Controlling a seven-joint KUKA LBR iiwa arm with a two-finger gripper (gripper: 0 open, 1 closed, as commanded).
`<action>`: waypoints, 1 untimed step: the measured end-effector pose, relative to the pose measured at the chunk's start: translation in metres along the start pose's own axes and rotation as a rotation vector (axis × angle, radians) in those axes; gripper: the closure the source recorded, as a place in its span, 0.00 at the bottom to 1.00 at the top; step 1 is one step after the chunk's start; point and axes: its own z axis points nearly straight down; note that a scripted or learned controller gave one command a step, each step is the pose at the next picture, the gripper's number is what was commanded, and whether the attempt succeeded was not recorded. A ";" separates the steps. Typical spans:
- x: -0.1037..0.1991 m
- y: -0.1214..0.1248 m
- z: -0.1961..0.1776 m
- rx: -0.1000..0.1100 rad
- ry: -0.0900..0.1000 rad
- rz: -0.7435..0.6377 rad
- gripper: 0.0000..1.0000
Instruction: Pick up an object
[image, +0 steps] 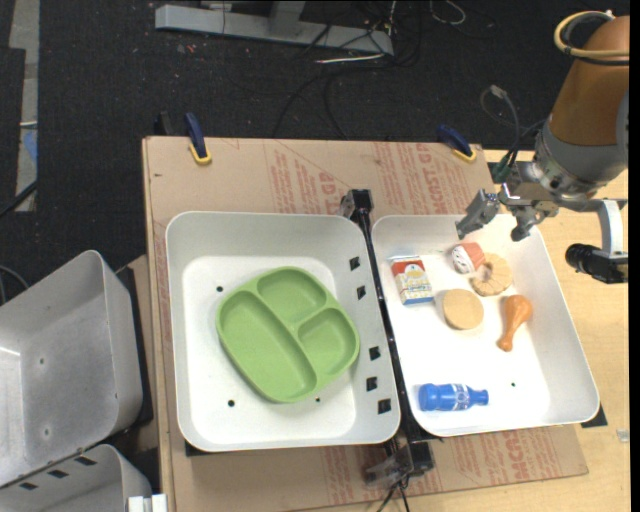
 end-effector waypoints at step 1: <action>0.001 0.002 -0.008 -0.013 -0.002 -0.003 0.00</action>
